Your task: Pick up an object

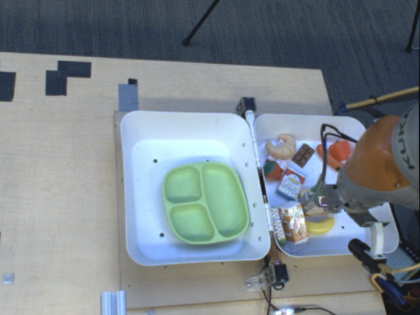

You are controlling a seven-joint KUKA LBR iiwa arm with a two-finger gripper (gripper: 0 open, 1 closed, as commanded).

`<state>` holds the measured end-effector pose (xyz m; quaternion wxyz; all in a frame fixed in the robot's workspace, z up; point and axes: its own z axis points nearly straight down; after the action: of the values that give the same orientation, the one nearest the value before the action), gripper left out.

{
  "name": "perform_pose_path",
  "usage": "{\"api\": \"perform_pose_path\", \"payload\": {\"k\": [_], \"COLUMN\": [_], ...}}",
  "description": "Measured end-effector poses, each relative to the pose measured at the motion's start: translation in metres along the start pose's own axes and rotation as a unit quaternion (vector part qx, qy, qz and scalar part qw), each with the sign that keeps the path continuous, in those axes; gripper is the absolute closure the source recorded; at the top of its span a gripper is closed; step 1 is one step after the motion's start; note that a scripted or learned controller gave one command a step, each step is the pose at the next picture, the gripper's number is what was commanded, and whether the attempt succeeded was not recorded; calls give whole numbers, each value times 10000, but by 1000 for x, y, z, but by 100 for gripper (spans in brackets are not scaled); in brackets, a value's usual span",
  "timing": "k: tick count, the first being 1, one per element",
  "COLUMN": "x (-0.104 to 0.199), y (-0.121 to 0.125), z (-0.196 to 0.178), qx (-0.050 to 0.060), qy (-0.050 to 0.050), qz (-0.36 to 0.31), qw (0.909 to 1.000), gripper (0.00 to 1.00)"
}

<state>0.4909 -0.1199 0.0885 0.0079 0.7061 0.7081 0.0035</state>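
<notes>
The right bin (pixel 354 243) holds several small objects: a tan croissant (pixel 282 147), a brown chocolate piece (pixel 302 155), a red item (pixel 273 171), a blue-and-white packet (pixel 288 188), an orange item (pixel 339 152), a yellow banana (pixel 320 226) and a brown snack bag (pixel 293 223). My gripper (pixel 312 199) reaches in from the right and sits low among them, just right of the blue-and-white packet and above the snack bag and the banana. The arm's orange band (pixel 374 159) covers part of the bin.
The left bin (pixel 141 176) holds a green three-compartment plate (pixel 205 203). A rim (pixel 257 176) divides the two bins. Cables and connectors lie at the bench's front edge (pixel 272 277). A black tripod leg (pixel 207 12) crosses the carpet above the bench.
</notes>
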Motion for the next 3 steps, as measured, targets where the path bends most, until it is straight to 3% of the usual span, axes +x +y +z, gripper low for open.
{"api": "perform_pose_path", "payload": {"k": [1, 2, 3], "x": [0, -2, -1], "y": [2, 2, 4], "z": [-12, -11, -22], "qx": [-23, -18, -35], "qy": [2, -11, -7], "qz": [-9, 1, -14], "qw": [10000, 10000, 10000], "gripper": [100, 0, 100]}}
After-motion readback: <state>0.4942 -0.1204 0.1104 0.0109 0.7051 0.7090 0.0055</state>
